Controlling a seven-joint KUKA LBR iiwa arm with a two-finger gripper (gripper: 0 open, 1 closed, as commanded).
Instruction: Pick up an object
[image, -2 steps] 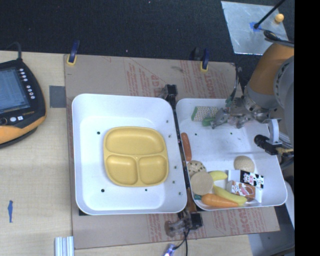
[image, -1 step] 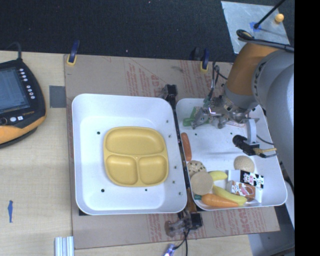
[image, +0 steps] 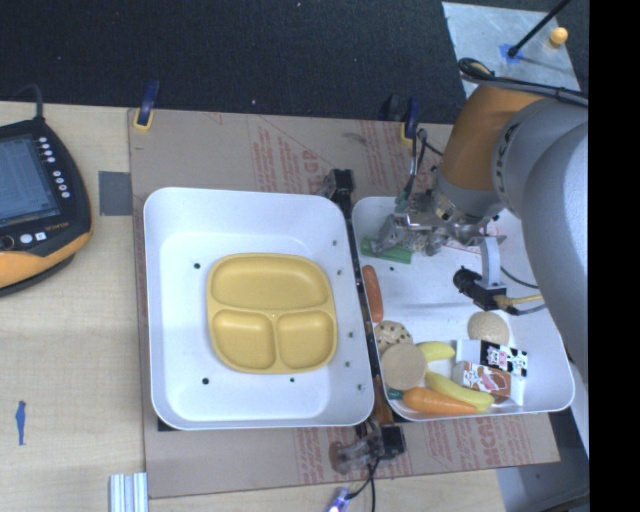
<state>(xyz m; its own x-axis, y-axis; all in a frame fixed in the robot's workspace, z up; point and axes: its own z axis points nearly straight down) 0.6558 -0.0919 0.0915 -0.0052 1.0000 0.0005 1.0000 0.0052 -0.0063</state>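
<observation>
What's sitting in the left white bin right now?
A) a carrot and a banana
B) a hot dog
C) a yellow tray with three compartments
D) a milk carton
C: the yellow divided tray lies alone in the left bin; the food toys are in the right bin.

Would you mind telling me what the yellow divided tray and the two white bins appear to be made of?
The yellow divided tray looks like moulded plastic with a matte finish: uniform colour, rounded compartment edges, soft dull highlights. The left bin and right bin seem to be smooth white plastic, faintly glossy, with rounded corners and thin raised rims; painted metal cannot be ruled out.
</observation>
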